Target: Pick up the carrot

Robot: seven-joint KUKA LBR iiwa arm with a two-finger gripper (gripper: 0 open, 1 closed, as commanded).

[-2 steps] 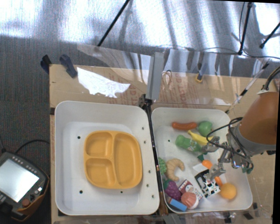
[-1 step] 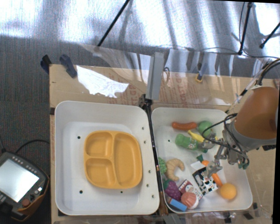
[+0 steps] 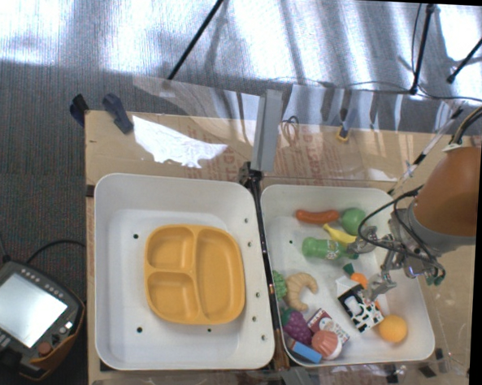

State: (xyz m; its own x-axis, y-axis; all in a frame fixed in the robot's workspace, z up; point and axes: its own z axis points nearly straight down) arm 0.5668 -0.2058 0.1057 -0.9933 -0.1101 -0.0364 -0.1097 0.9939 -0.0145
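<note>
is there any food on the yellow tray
No, the yellow tray lies bare in the left bin; the toy food is in the right bin.

I am seeing the worktop [image 3: 187, 148] carrying two white bins side by side: left bin [image 3: 109, 220], right bin [image 3: 418, 329], edges nearly touching.

The arm [image 3: 451, 192] is cut off by the right edge, so just its orange band and wrist show. The gripper [image 3: 379, 287] is a tangle of thin metal and cable, too small to tell how its fingers stand. Beneath it, the carrot [image 3: 356, 278] is partly covered, a small orange bit showing.
</note>
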